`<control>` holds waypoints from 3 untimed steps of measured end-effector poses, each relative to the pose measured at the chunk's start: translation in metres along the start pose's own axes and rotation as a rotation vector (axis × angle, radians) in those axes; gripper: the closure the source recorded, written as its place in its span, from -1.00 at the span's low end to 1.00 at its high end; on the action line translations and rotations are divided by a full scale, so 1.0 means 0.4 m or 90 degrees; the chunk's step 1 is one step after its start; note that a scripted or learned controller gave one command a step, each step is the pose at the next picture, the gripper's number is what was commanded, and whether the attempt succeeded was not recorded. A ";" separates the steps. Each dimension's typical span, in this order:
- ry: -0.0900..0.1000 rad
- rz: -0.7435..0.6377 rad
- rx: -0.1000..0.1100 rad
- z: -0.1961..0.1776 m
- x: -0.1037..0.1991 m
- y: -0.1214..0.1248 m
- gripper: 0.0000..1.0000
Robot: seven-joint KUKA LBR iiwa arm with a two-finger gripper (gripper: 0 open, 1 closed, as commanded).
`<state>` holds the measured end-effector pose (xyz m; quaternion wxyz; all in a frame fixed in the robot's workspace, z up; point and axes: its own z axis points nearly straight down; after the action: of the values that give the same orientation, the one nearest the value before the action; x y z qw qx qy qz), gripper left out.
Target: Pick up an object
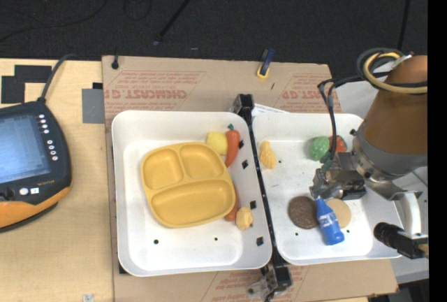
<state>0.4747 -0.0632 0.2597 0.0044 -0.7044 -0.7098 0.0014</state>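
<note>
The end effector (334, 185) hangs low in the right white bin (293, 140), just above the blue plastic bottle (328, 221); its opening cannot be told. The bottle lies between a brown disc (303, 212) and a tan disc (342, 210). The arm partly hides a green lump (320, 147).

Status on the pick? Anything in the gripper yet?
Done: the arm is over the right bin, with the gripper low above the blue bottle and brown disc. In hand: nothing visibly held; the bottle lies on the bin floor. Left: grasp and lift. Fingers can't be read from this angle.
</note>
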 end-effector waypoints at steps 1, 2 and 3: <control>-0.002 0.006 0.000 -0.027 -0.014 0.001 1.00; -0.001 0.007 0.002 -0.050 -0.016 0.000 1.00; -0.001 0.002 -0.001 0.035 0.169 0.003 1.00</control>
<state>0.4752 0.0044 0.2462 0.0032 -0.7052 -0.7090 0.0017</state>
